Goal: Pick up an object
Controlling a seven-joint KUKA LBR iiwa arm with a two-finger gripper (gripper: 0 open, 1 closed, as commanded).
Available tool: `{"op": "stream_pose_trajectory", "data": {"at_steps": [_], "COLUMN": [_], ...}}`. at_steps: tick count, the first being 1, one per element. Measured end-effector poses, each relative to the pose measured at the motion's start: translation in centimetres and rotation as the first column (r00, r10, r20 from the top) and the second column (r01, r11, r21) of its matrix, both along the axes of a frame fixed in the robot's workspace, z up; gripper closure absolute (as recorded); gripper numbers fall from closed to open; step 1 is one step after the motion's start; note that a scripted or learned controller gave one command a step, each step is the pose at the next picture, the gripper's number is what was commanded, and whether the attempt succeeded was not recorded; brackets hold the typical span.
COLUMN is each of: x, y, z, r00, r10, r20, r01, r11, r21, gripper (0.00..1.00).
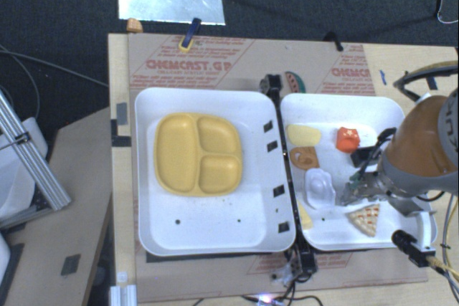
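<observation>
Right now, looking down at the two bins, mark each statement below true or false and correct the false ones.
1. The yellow divided plate lies in the left bin. True.
2. The orange-red object lies in the left bin. False: it is in the right bin.
3. The pizza-slice toy lies near the right bin's front edge. True.
4. The arm's gripper is over the left bin. False: it is over the right bin.
5. The divided plate has five compartments. False: it has three.
</observation>
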State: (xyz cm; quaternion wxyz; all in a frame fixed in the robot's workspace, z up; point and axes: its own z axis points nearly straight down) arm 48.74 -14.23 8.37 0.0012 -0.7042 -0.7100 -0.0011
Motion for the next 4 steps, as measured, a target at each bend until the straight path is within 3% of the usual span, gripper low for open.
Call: {"op": "stream_pose_trajectory", "data": {"at_steps": [1, 2, 3, 4], "x": [0.3, -0.1, -0.1, 4.2], "y": [8.3, 12.8, 20.6, 15.2], "z": [14.6, 9.8, 10.0, 15.4], "r00": [1.000, 1.000, 1.000, 1.000], "r10": [0.006, 0.001, 0.004, -0.011], "r20": [0.018, -0.003, 0.001, 0.009], "r01": [-0.006, -0.001, -0.004, 0.011], "r11": [1.000, 1.000, 1.000, 1.000], "r21": [0.000, 0.000, 0.001, -0.005], "gripper": [1.00, 1.00, 1.00, 1.00]}}
